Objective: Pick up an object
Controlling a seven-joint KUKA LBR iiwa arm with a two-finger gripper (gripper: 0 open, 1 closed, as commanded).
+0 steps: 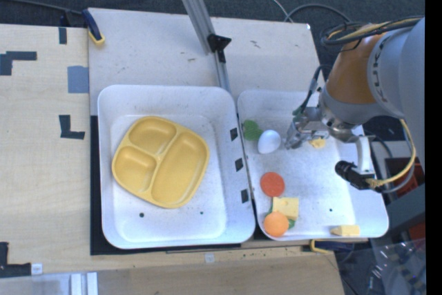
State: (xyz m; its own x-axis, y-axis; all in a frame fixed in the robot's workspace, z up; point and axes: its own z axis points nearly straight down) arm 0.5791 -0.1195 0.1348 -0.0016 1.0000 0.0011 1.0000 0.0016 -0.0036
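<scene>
My gripper (295, 137) hangs low over the upper part of the right bin (359, 207), just right of a white egg-shaped object (268, 141). A small green item (251, 128) lies left of the egg near the bin's left wall. A small yellow piece (318, 143) shows just right of the gripper. Lower in the bin lie a red disc (272, 184), a yellow block (286, 206) and an orange ball (276, 224). Another small yellow piece (345, 231) sits at the bin's front right corner.
The left bin (110, 217) holds a yellow divided plate (160, 160). A metal pole (193, 0) slants in from the top toward the gap between the bins. Cables and a black fitting (351, 175) hang by the arm at the right.
</scene>
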